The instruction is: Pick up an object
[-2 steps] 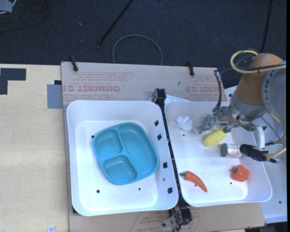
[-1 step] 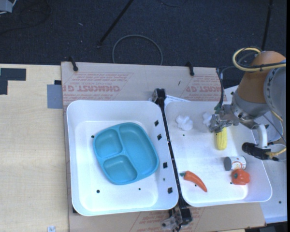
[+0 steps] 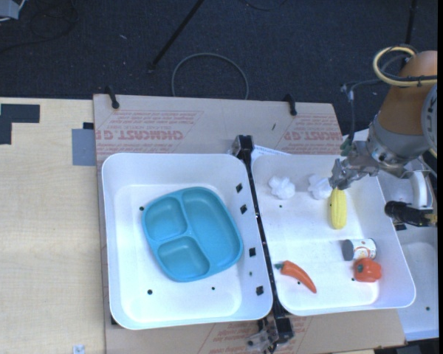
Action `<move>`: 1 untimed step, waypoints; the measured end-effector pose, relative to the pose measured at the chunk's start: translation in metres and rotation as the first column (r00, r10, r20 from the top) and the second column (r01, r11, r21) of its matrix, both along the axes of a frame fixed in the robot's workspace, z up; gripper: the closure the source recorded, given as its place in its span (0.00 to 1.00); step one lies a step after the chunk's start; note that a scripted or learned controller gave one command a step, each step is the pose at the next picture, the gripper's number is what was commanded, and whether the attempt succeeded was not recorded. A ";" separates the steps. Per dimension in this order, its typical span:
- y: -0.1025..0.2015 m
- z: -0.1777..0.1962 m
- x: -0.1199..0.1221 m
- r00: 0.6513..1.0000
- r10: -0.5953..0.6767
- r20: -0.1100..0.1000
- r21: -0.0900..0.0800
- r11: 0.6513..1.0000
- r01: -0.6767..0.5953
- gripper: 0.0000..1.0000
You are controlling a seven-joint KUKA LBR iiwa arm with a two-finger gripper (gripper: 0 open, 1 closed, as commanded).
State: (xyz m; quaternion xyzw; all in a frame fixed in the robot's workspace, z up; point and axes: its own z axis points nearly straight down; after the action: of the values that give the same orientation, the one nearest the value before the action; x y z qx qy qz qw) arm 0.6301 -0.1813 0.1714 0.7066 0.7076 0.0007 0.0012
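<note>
End effector (image 3: pixel 342 181) is hovering right of frame centre, directly above the corn (image 3: pixel 338 208); its long axis is running vertically in frame. Finger state: cannot tell.

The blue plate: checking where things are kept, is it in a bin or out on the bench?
In. The blue plate lies flat within the left bin.

yellow corn cob (image 3: pixel 338 208) | upright along right bin's far side | fingers at its top end
</note>
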 end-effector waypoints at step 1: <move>-0.001 0.035 0.000 1.000 0.001 -0.001 0.000 1.000 -0.001 1.00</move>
State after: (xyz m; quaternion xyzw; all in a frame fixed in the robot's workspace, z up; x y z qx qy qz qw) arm 0.6305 -0.1824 0.2061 0.7064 0.7079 0.0004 0.0007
